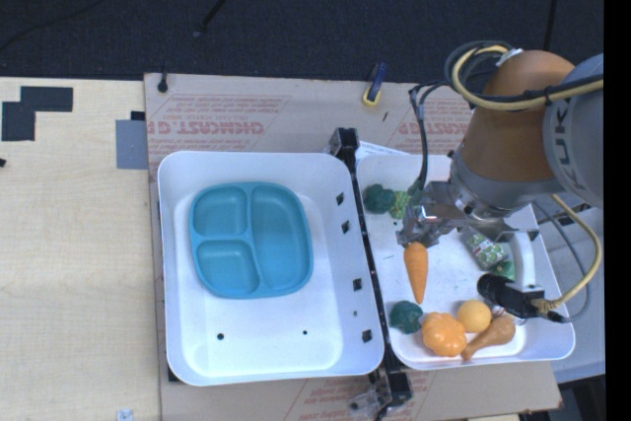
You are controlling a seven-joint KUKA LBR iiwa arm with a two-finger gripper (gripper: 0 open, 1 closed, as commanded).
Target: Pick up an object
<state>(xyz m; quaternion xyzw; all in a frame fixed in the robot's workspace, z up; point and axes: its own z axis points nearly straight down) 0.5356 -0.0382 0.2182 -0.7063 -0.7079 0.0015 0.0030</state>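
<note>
My gripper (pixel 421 228) hangs low over the right bin (pixel 557 345), just above the thick top end of an orange carrot (pixel 416 273) that lies lengthwise in the bin's middle. A green broccoli piece (pixel 380 199) sits to the gripper's upper left. Along the bin's near side lie a dark green vegetable (pixel 405 315), an orange pepper (pixel 443 335), a yellow lemon (pixel 474 315) and a tan-orange piece (pixel 493 336). A green patterned item (pixel 490 251) lies to the right of the gripper, partly hidden by the arm.
The left bin (pixel 187 330) holds a blue divided plate (pixel 250 240). The raised divider (pixel 357 242) between the bins runs close to the left of the carrot. The arm's bulky wrist (pixel 513 133) overhangs the right bin's far half.
</note>
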